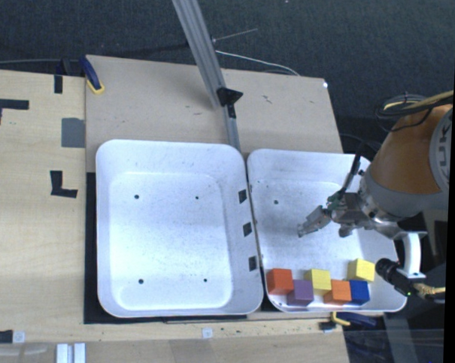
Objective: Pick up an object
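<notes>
Blocks in the right bin's near corner, claw above them with nothing in it.

Nearest lies the counter (168,340) edge; on it the left bin (173,227) and the right bin (303,180), side by side. The grey arm (408,177) reaches in from the right, its claw (310,226) over the right bin's middle, slightly parted, holding nothing. Along that bin's near wall stands a row: orange block (280,279), purple block (303,292), yellow block (320,279), a second orange block (340,291), blue block (359,292), and a far yellow block (364,269) just behind. They look light, stiff, smooth-faced cubes with no clear long axis, so pointing matters little. Packed touching, most offer poor side access; the far yellow block, freer, looks easiest to pinch across opposite flat faces.
</notes>
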`<state>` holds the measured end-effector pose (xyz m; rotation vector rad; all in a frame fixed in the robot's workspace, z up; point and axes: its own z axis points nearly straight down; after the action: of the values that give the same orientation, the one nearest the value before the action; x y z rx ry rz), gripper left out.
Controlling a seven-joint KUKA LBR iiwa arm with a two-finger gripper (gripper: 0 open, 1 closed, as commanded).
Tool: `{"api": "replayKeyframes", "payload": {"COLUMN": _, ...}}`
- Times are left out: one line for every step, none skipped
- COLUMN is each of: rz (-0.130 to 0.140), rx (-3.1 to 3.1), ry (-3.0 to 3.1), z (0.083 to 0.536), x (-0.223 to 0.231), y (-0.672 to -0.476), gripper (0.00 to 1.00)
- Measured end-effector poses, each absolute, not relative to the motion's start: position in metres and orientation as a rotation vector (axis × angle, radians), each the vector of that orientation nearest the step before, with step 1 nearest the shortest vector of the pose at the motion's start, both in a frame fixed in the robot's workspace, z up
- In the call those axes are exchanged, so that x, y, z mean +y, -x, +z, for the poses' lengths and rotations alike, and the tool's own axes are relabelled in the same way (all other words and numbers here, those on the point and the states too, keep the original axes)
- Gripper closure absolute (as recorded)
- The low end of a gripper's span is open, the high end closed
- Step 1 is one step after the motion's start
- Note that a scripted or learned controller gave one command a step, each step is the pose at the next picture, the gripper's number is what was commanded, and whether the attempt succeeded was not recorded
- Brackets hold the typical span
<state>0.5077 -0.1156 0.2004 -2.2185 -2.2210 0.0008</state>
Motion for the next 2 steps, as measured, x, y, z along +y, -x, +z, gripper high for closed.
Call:
{"api": "replayKeyframes", "payload": {"rz": -0.002, "rx": -2.224, "ry": 2.220, "z": 0.232, "x": -0.114, "y": -0.513, "gripper": 0.00}}
{"api": "replayKeyframes", "payload": {"rz": -0.001, "rx": -2.227, "ry": 2.214, "z": 0.241, "x": -0.076, "y": -0.528, "gripper": 0.00}}
